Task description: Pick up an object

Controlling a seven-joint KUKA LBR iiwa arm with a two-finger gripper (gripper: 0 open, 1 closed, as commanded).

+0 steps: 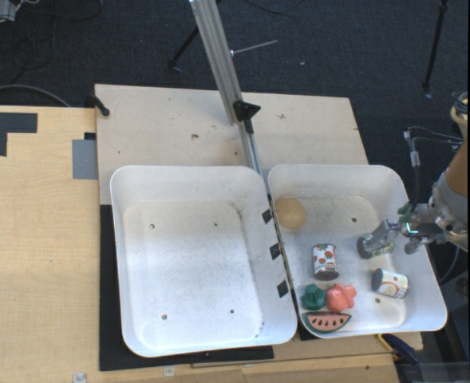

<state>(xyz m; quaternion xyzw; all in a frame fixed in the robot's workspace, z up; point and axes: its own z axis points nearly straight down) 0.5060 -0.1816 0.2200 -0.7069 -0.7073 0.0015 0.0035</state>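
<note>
Grey metal marks the gripper (376, 244), which is seen low over the right side of the right bin (382, 178), reaching in from the right edge of the view. Whether it is open or closed cannot be told from this view, and nothing can be made out in its hold. The arm (458, 190) is cut off by the frame edge.

Just below the gripper, a small white cup (389, 283) is seen lying on its side, with red and green marks on it. To the left of the gripper, a can (324, 261) with red fruit printed on its white label is seen standing near the bin's middle. Below the can, a green toy (313, 297) and a red toy (341, 296) are placed side by side, touching or nearly so. A watermelon slice (328, 321) is laid against the bin's front rim, just under those two. A tan ball (290, 212) is set well apart from the gripper, close to the bin's left wall.

Between the gripper and the can a bare stretch of bin floor is left; the cup is the nearest thing to the tool.

The left bin (139, 183) is joined to the right one along a shared edge, where black clips (274, 250) are fixed. A slanted aluminium rail (221, 57) is mounted behind the bins on a pale board (163, 126).
</note>
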